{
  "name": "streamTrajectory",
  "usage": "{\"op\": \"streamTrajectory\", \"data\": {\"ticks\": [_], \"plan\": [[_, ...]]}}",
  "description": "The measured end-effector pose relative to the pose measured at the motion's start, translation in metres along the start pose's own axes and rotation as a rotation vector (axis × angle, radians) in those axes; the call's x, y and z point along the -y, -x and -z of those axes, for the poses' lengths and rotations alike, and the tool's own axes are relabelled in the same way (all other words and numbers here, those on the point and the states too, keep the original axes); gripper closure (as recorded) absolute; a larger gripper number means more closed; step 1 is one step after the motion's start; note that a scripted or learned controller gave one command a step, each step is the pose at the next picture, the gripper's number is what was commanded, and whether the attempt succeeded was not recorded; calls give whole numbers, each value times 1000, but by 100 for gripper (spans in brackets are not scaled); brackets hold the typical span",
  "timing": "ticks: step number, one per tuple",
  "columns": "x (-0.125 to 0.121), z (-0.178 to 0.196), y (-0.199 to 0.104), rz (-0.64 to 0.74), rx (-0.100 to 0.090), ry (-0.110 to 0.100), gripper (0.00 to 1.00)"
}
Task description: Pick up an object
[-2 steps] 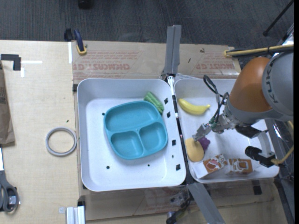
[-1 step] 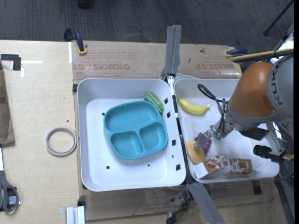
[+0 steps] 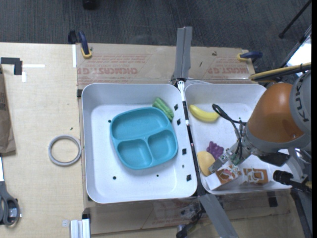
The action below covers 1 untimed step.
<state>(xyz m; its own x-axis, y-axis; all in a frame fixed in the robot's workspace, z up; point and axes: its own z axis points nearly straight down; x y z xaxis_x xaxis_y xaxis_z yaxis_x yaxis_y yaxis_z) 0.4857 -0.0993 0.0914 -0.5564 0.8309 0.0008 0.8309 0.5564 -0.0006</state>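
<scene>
Several objects lie close under my gripper (image 3: 224, 161) near the right bin's (image 3: 257, 93) front edge: yellow lemon (image 3: 205, 159), purple grapes (image 3: 215, 148), a printed packet (image 3: 233, 174). Whether it is closed I cannot tell. I should descend centred on one thing only.

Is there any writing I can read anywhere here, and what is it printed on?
"KU", large grey letters cut off at the frame edge, on the robot arm.
Red lettering, upside down, on the cardboard sheet behind the bins: too blurred to read for sure.
More red print on the cardboard's right part: also too blurred.
Small printed packet in the right bin: print too small to read.
</scene>
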Motion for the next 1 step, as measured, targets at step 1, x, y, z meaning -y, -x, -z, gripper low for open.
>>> {"op": "streamTrajectory", "data": {"ticks": [1], "plan": [[-84, 1, 73, 97, 3, 2, 0]]}}
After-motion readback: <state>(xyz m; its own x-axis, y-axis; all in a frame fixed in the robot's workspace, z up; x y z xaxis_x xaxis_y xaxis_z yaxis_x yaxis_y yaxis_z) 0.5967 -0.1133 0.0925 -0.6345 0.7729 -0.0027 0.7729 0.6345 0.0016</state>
